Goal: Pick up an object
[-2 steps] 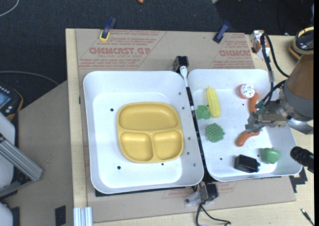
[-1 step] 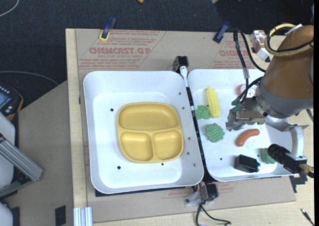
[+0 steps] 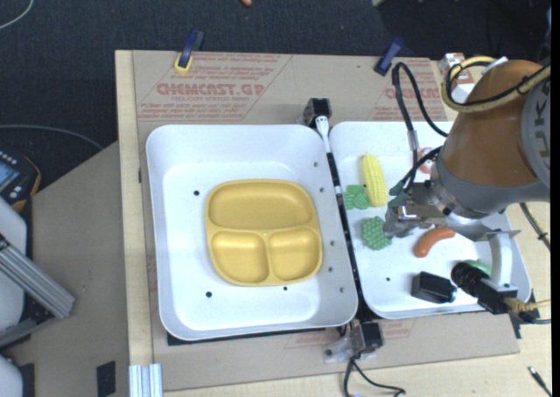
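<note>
Over the right bin [image 3: 385,299], the gripper [image 3: 404,216] hangs low beside a small green knobbly toy [image 3: 376,233]; whether its fingers are apart or together cannot be told. Just behind lie a yellow corn cob [image 3: 374,178] and a green leafy piece [image 3: 355,198]. An orange sausage [image 3: 434,240] lies under the arm's wrist, and a black block [image 3: 432,288] sits nearer the front. Across in the left bin [image 3: 175,299] rests a yellow tray with 3 compartments [image 3: 262,231].
</note>
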`<action>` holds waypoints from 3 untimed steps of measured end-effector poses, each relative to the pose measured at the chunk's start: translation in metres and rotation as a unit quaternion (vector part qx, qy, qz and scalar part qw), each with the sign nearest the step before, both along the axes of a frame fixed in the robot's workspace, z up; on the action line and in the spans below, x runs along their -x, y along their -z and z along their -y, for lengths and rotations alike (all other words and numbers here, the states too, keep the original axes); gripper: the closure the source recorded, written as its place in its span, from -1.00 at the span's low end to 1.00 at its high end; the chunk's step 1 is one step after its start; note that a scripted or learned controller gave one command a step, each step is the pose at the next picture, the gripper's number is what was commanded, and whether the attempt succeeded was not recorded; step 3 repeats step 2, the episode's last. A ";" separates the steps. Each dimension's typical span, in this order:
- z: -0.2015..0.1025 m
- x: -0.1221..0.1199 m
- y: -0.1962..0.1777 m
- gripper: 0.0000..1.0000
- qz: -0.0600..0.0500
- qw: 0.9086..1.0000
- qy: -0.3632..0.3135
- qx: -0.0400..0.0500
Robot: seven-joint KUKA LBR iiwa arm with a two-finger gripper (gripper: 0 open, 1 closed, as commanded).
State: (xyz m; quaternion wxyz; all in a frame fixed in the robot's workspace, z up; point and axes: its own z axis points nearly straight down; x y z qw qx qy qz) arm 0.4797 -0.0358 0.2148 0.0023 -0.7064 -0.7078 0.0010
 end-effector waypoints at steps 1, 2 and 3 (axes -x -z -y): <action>-0.009 -0.005 -0.019 1.00 0.004 1.000 0.000 0.001; 0.000 -0.004 -0.019 1.00 0.004 1.000 0.001 0.001; 0.000 -0.004 -0.019 1.00 0.004 1.000 0.001 0.001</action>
